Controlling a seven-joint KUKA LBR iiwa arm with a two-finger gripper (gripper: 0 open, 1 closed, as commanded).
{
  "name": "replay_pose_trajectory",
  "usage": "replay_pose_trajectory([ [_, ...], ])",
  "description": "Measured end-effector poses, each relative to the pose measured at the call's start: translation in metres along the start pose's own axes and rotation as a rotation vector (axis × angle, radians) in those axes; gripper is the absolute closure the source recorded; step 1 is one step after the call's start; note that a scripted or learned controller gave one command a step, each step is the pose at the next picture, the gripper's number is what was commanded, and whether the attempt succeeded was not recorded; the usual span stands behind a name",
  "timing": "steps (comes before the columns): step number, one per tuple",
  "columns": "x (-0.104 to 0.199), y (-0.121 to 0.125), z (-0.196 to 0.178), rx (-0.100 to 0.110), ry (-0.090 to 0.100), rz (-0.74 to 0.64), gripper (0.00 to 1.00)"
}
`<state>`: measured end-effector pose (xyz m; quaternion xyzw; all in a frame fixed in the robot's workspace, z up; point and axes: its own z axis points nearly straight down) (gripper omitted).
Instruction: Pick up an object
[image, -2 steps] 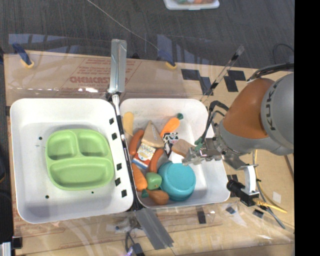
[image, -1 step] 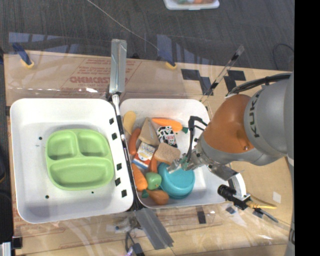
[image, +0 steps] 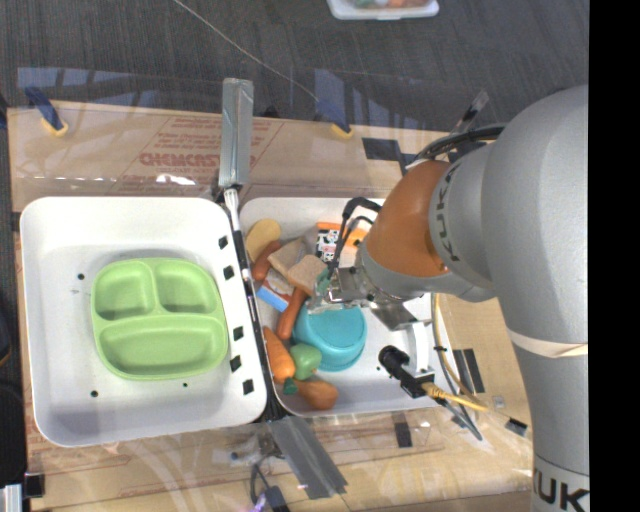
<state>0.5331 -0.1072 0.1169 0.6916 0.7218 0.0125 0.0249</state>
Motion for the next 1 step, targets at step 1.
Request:
replay_pose_trajectory([
  [1,0.0363,-0.0181,-0.0783,0.052,0.015,0.177,1.0],
])
